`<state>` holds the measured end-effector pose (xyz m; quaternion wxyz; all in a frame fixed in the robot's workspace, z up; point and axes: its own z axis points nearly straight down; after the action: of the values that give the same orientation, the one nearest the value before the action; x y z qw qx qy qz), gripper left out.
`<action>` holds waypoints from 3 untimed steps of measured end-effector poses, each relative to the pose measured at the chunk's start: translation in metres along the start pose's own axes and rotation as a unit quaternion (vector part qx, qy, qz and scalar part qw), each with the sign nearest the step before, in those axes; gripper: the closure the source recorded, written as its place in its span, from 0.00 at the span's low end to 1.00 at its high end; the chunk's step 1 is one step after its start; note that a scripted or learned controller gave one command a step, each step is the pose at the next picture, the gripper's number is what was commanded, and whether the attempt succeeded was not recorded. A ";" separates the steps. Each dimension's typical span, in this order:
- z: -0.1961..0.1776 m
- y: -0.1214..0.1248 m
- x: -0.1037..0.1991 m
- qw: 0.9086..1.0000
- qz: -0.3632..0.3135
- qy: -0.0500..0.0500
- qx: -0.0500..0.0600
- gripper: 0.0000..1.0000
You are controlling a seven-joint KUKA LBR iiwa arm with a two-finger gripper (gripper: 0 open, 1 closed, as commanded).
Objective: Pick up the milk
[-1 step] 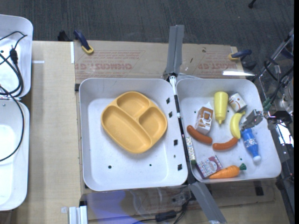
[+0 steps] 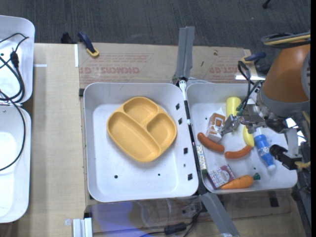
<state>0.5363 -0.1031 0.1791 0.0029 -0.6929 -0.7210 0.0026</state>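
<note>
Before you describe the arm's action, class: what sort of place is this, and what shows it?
Probably a robot lab test bench: two white bins side by side, toy food such as a carrot and sausage, and loose cables beside the bench.

Both bins (image 2: 98,147) look like smooth white plastic with a slight sheen. The yellow plate (image 2: 141,128) is matt plastic. The bench (image 2: 59,132) has a pale, wood-like matt top, with printed brown cardboard (image 2: 138,63) lying flat behind the bins. The sausages (image 2: 211,143) and carrot (image 2: 238,182) look like glossy toy plastic. The bottle (image 2: 263,149) is shiny blue and white plastic. The gripper (image 2: 231,126) shows bare, reflective metal. The floor (image 2: 148,9) is dark, rough carpet.
</note>
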 end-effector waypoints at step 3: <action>-0.027 -0.033 0.059 0.994 -0.107 -0.001 -0.001 1.00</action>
<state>0.5014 -0.0457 0.2068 0.0019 -0.6115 -0.7912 0.0020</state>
